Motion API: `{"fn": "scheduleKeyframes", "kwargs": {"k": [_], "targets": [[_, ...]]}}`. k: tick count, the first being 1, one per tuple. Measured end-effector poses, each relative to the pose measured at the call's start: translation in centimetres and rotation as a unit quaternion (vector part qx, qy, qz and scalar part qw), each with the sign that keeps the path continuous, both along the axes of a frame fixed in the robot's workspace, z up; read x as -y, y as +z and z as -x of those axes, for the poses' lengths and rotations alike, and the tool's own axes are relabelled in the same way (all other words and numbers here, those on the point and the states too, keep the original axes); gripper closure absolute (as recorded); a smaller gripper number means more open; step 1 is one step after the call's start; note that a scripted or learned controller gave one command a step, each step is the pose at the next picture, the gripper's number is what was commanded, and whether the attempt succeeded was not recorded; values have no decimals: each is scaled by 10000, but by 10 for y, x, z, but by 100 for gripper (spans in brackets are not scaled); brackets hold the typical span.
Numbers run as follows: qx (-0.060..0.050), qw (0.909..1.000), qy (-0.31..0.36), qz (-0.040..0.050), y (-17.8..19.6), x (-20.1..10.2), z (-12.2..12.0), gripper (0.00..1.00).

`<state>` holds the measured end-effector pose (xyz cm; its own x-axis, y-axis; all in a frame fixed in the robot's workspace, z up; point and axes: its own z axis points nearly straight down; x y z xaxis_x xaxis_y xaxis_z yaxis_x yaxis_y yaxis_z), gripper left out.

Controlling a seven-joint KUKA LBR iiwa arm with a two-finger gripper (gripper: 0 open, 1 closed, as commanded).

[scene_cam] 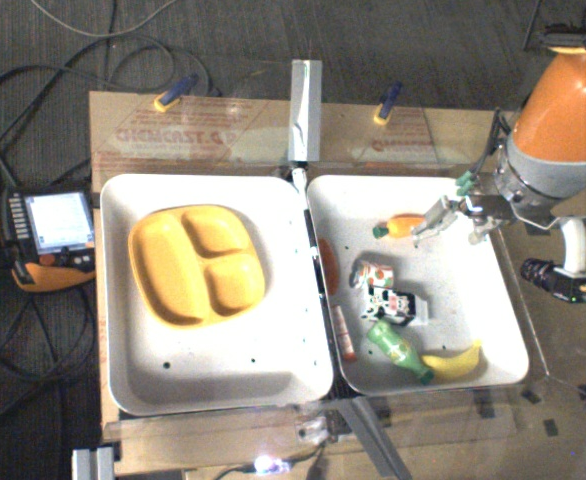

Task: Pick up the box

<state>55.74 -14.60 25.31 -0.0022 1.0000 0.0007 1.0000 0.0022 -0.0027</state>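
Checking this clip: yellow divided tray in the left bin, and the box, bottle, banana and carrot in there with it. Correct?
Not quite. The camera view shows the yellow tray alone in the left bin; the box, bottle, banana and carrot lie in the right bin.

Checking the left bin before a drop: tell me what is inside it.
The left bin holds one thing, a yellow divided tray lying flat with three compartments and nothing in them. The bin floor beneath the tray is covered, so anything under it cannot be seen.

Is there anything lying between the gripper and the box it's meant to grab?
In the camera view, bare white bin floor separates the gripper from the box. The carrot lies beside the gripper, off that path.
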Motion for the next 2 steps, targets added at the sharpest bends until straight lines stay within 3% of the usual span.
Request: {"fn": "scheduleKeyframes", "kwargs": {"k": [1, 2], "targets": [[119, 9895, -1438, 2, -125, -25, 11, 0], [2, 9840, -1781, 20, -128, 41, -44, 0]]}}
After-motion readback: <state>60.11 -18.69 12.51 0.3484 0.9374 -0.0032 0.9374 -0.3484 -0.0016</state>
